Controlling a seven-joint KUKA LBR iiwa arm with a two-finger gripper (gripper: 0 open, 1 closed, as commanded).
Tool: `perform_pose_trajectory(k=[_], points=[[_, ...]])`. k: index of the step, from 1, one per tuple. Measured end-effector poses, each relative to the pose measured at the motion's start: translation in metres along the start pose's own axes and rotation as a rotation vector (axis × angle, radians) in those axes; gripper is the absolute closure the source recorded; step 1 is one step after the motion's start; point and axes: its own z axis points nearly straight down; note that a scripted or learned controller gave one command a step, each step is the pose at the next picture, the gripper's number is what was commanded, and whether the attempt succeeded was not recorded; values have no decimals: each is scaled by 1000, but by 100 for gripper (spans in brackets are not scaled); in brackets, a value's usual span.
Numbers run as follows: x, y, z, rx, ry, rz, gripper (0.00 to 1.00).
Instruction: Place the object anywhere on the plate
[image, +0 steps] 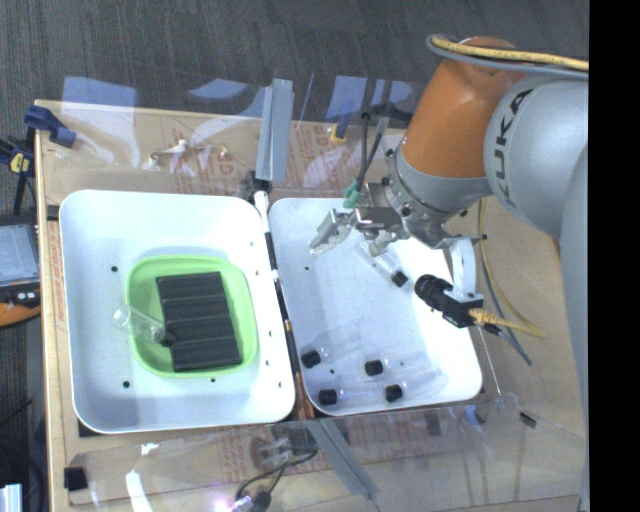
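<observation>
Hovering well to the right of the plate (141, 283), the pincer (346, 228) hangs over the far corner of the right bin (340, 300). Its metal tip is tangled visually with clear parts and cables, so I cannot tell whether it is clenched or released, and nothing can be made out in its hold.

A dark ridged slab (200, 320) is the likeliest object. It lies flat on the plate, filling most of the middle. A small clear piece (136, 322) rests across the plate's left edge, touching the slab's lower left corner.

By its look the slab is stiff and moderately light, perhaps rubber or moulded plastic. Its ribbed top should give decent friction and it is unlikely to break. It looks wide for the pincer, so the best hold would be across its short sides, or on one raised rib near the middle. The clear piece looks thin, slick and very light, so it could easily skid or tip when nudged.

To the right of the plate, at the near end of the right bin, lie several small black bits (374, 368). They are hard-looking and light, and small enough to slip out of a loose pinch.

The plate sits in the left bin (90, 230), and both bins stand on the worktop (120, 150).

The only readable writing is on the grey arm (545, 150), well right of the plate: the large dark letters "KU", cut off at the shell's curve. The slab, plate and bins carry no labels I can read.
</observation>
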Motion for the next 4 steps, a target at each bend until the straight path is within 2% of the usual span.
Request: perform_pose_trajectory(k=[1,2,3,4], points=[[-111,-9,-29,0,1,17,0],[-126,6,-111,-2,0,-90,0],[-124,7,-121,-2,2,-97,100],[-61,-7,1,3,0,-247,100]])
